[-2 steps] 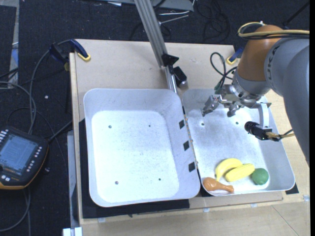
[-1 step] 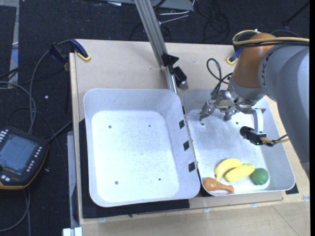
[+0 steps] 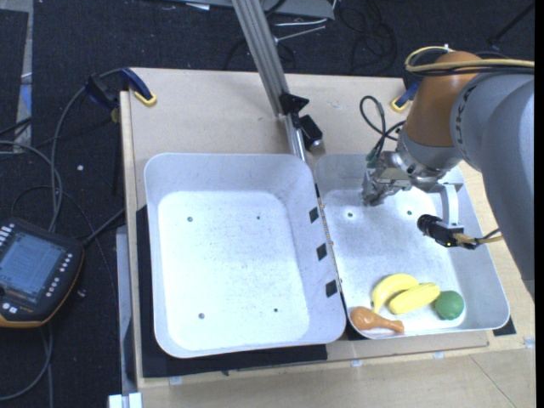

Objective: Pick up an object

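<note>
1. A pale wooden surface (image 3: pixel 212 109) stands on dark carpet strewn with black cables; a handheld control pendant (image 3: pixel 32 270) lies on the floor at the far left.
2. Two shallow white bins sit side by side on the surface: the left bin (image 3: pixel 229 253) and the right bin (image 3: pixel 476 270).
3. A slanted metal rail (image 3: pixel 265 49) crosses from the top edge down to the gap between the bins.
4. The grey arm (image 3: pixel 501 126), with its orange band (image 3: pixel 438 100), reaches in from the right over the right bin.
5. The jaws (image 3: pixel 374 195) hang low over the far left part of the right bin; whether they are spread or pressed together cannot be told.
6. At the near end of the right bin lie a yellow banana (image 3: pixel 404 293), a green ball (image 3: pixel 449 305) just beside it on the right, and an orange-brown piece (image 3: pixel 376 320) in front, all well apart from the jaws.
</note>
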